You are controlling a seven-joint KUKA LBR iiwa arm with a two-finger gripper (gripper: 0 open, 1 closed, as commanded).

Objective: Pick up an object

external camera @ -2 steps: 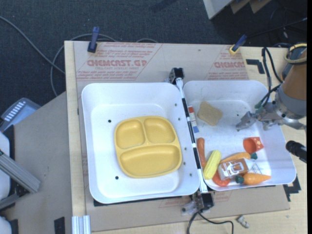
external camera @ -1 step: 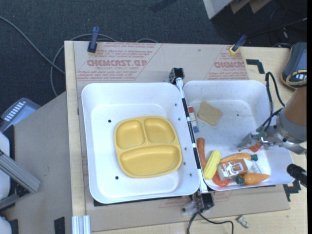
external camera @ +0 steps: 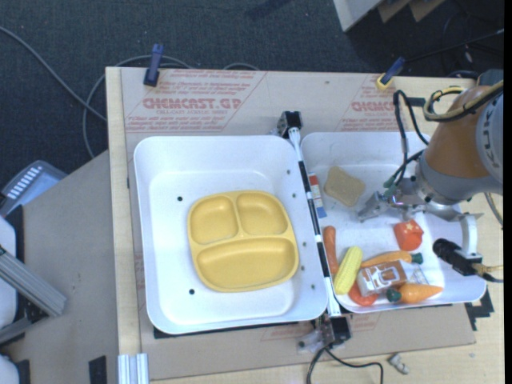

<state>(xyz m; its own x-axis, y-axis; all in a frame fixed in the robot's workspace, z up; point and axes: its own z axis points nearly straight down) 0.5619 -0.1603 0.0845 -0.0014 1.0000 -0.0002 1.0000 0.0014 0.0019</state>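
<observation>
Gripper point(external camera: 376, 208) low in right bin point(external camera: 364, 152), just beside tan sponge point(external camera: 345, 186), nothing visibly held; whether jaws spread or pressed, cannot tell. Candidate objects lie near sponge: red pepper point(external camera: 408, 234), corn point(external camera: 347, 269)

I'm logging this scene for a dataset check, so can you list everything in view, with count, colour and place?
White bins: 2, side by side on the bench.
Divided plate: 1, yellow, three compartments, in the left bin.
Sponge-like block: 1, tan, upper right bin.
Carrot: 1, orange, along the right bin's left wall.
Corn cob: 1, yellow, lower right bin.
Red-orange toy: 1, mid right bin.
Orange and red toy pile: count unclear, lower right bin.
Clamps: 2, blue, the board's far edge.
Arm: 1, grey and orange.
Gripper: 1, low over the right bin.
</observation>
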